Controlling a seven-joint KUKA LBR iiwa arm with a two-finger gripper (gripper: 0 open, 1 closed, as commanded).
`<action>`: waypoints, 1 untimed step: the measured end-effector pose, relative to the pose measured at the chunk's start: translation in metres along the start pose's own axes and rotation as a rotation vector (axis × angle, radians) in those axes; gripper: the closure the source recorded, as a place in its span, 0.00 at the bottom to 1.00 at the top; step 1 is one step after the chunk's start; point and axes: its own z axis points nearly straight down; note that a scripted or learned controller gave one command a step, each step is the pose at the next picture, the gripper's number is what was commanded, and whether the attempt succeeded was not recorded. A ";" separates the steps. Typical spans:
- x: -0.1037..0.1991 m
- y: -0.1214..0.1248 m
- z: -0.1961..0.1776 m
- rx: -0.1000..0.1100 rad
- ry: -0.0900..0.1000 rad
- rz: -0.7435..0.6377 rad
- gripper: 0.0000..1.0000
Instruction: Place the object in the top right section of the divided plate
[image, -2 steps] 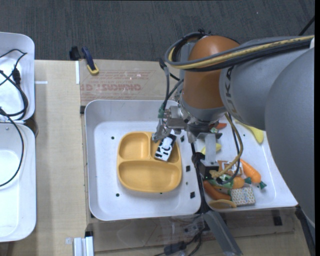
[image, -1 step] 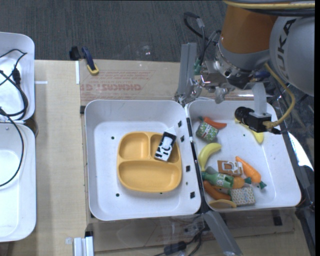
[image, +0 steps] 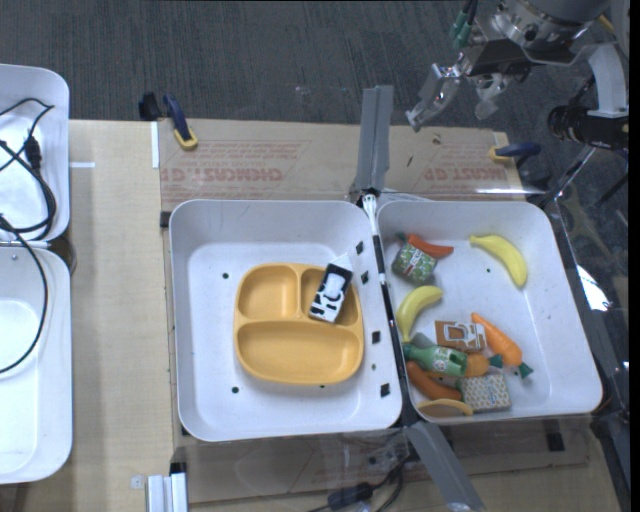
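A yellow divided plate (image: 290, 350) lies in the left white bin (image: 200, 300). A black-and-white object (image: 330, 294) rests in the plate's top right section, tilted, its upper end reaching over the plate's rim. My gripper (image: 455, 88) hangs high above the back edge of the right bin, far from the plate, with its fingers apart and nothing between them.
The right bin (image: 570, 330) holds two yellow bananas (image: 501, 258), carrots (image: 497, 340), a green can (image: 413, 262), a green bottle (image: 437, 358) and several other toy foods. A grey divider post (image: 375, 140) stands between the bins. Blue clamps (image: 178, 120) grip the cardboard behind.
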 end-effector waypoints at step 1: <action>-0.055 -0.006 0.001 0.000 0.000 -0.226 0.00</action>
